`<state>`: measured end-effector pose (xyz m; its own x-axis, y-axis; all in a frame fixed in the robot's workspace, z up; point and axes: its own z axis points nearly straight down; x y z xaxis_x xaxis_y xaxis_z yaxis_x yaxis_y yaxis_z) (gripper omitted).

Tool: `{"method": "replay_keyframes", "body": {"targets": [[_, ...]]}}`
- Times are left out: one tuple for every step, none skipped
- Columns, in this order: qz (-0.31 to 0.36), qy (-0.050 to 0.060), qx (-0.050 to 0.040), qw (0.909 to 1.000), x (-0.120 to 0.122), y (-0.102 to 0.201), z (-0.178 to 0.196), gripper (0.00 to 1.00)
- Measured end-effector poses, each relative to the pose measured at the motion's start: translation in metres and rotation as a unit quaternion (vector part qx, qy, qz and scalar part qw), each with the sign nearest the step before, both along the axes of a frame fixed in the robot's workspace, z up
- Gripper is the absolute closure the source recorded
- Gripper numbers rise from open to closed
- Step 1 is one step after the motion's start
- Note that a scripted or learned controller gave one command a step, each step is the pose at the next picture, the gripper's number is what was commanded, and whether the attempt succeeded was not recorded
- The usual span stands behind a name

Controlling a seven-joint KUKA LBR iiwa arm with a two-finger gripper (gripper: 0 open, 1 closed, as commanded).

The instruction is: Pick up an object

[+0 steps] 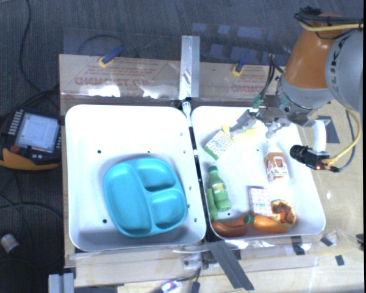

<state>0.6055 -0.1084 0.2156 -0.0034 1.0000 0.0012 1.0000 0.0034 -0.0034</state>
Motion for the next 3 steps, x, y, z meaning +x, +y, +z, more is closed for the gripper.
{"method": "replay_keyframes", "body": {"targets": [[0.03,-0.001,-0.0013,0.9995,-0.022,-0.05,-0.022,0.0],[-0.015,0.0,-0.0003,0.9999,-0.013,-0.103,-0.078,0.0],[0.0,-0.003,0.0026,1.0,-0.015,-0.099,-0.12,0.0]]}}
